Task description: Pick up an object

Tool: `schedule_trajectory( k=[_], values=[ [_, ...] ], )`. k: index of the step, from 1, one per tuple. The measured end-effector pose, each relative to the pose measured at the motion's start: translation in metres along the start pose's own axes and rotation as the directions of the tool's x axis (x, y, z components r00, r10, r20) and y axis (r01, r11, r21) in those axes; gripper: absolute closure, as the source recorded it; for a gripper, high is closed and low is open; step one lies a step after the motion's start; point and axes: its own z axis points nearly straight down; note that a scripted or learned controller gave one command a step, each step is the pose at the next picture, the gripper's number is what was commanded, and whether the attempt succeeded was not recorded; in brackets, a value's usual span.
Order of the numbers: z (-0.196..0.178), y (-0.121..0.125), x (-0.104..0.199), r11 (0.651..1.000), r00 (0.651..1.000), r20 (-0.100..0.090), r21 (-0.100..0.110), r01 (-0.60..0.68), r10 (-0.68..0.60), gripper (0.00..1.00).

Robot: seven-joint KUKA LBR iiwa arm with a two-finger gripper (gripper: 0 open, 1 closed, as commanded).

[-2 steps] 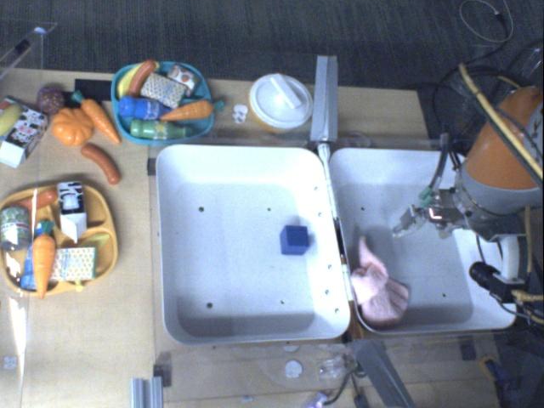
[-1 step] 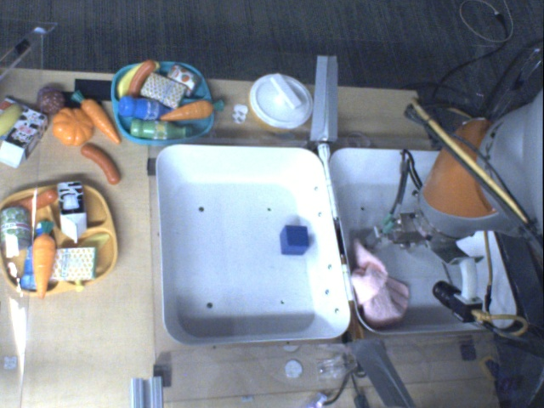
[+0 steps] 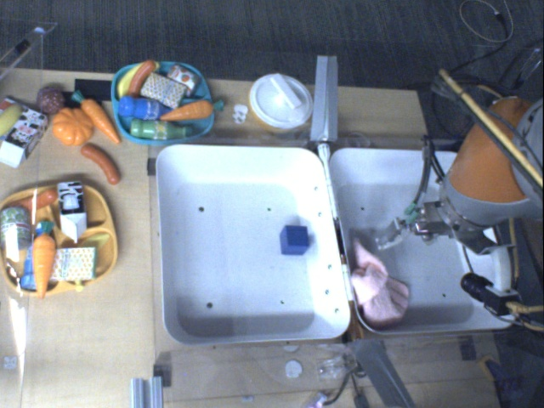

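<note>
A small blue cube (image 3: 295, 239) lies near the middle of the left bin (image 3: 195, 185). A crumpled pink cloth (image 3: 377, 287) rests against the left wall of the right bin (image 3: 442, 308), in its near corner. My gripper (image 3: 388, 235) hangs over the right bin, just above and to the right of the pink cloth, reaching in from the right below the orange-banded wrist (image 3: 484, 172). Its tips point left toward the divider between the bins.
A blue bowl of toy food (image 3: 161, 100) and a white lidded container (image 3: 281, 100) stand behind the left bin. Toy vegetables (image 3: 85, 130) and a yellow tray of toy food (image 3: 55, 240) lie on the bench to the left. Cables crowd the right side.
</note>
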Motion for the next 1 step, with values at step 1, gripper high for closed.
schedule_trajectory(
  k=[1],
  values=[
    [0.0677,0.0124,0.0041,1.0,1.0,0.003,-0.011,0.024,-0.024,0.0]
  ],
)
